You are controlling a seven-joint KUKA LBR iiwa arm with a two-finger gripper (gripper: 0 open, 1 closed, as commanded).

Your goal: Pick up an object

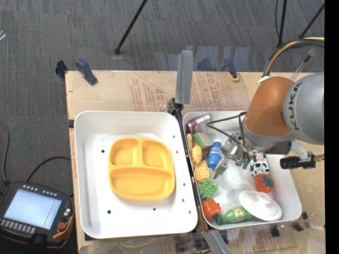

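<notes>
Many toys crowd the right bin point(294, 194) around the gripper point(229, 157); jaw state unclear.

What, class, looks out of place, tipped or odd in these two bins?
Little stands out. The green bottle lies on its side by the right bin's front wall. The yellow tray sits slightly askew in the left bin.

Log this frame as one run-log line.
arm: over right bin | gripper: beside blue bottle | grasp: none seen | left bin: yellow tray
</notes>
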